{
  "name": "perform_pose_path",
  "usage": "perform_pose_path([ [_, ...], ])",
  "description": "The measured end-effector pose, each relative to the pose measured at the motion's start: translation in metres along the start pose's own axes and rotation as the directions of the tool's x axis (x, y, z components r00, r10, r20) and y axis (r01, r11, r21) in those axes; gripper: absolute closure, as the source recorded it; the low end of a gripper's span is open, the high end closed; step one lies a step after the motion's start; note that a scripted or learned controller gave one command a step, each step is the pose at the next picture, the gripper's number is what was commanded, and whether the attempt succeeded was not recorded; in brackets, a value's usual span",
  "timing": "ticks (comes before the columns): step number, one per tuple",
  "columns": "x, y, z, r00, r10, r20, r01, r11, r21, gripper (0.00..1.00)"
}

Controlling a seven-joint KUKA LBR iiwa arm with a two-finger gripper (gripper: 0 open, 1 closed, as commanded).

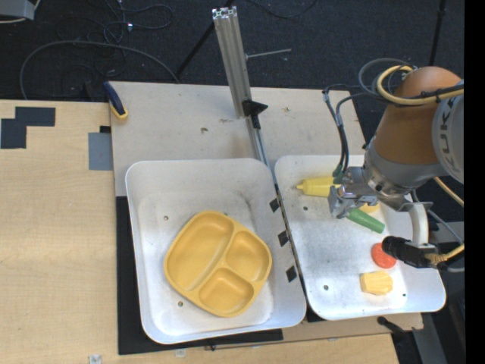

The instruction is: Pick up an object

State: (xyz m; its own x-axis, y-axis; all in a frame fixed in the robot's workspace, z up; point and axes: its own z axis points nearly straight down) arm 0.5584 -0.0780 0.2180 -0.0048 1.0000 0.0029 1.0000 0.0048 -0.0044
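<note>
Right bin [333,287] holds the jaws [347,202] beside a green piece [367,220]; their spread: cannot tell.

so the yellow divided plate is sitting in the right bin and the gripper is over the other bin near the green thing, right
Not quite: the camera view shows the yellow divided plate lying in the left bin, not the right one. The rest holds: the gripper is over the other bin, the right bin, close to the green object.

The gripper [347,200] hangs low in the right bin [333,294] — between a yellow piece [314,187] and a green piece [365,220].
</note>
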Motion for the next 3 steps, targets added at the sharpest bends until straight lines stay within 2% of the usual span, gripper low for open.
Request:
perform_pose_path([
  [2,0.091,-0.03,0.013,1.0,0.001,0.001,-0.001,1.0,0.002,1.0],
  [3,0.143,-0.046,-0.001,1.0,0.0,0.002,0.0,1.0,-0.001,1.0],
])
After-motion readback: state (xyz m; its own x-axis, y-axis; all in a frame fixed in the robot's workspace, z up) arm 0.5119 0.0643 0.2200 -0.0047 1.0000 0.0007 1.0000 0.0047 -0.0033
